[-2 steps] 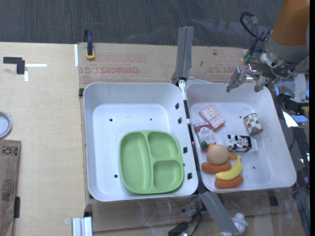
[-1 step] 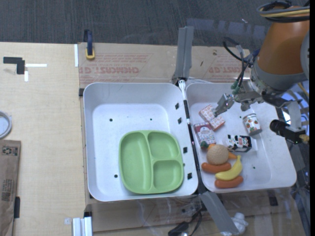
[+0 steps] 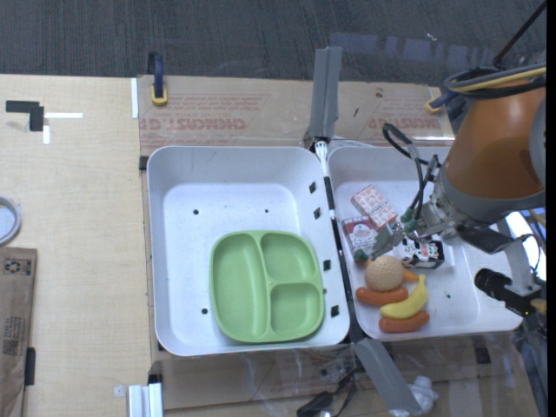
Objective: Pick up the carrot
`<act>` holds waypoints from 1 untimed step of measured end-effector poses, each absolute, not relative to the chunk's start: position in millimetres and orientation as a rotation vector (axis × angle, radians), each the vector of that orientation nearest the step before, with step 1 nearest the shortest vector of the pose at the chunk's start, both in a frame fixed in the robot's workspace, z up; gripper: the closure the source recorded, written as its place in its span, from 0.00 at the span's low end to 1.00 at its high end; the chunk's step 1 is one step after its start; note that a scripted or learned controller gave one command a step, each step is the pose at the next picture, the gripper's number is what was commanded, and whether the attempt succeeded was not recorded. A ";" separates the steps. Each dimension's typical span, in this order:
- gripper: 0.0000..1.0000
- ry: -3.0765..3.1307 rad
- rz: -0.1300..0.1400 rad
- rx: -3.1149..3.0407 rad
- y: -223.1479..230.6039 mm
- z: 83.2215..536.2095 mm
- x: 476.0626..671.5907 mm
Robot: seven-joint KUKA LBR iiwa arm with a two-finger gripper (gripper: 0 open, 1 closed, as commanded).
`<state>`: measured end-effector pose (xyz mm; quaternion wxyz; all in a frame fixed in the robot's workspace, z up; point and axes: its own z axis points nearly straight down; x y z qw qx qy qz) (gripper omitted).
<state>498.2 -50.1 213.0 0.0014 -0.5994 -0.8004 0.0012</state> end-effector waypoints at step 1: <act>0.00 -2.724 0.002 -1.558 -39.8 190.8 477.7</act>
